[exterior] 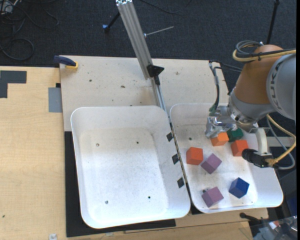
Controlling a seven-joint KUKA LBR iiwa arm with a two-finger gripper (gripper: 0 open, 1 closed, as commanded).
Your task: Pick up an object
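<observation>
The right bin (270,196) holds several small cubes. An orange cube (194,155) and a purple cube (211,163) lie near its middle. Toward the front edge are a second purple cube (212,196) and a blue cube (239,187). A red-orange cube (239,147) and a green cube (235,133) sit at the right, partly under the arm. My gripper (215,130) hangs low over the bin's back part, directly above a small orange block (220,139) that touches its tip. The wrist hides how the gripper meets that block.
The left bin (90,119) lies beside the right one, with black clips (175,158) along their shared edge. A slanted metal post (137,39) rises behind the bins. Cables (270,159) loop by the arm at the right.
</observation>
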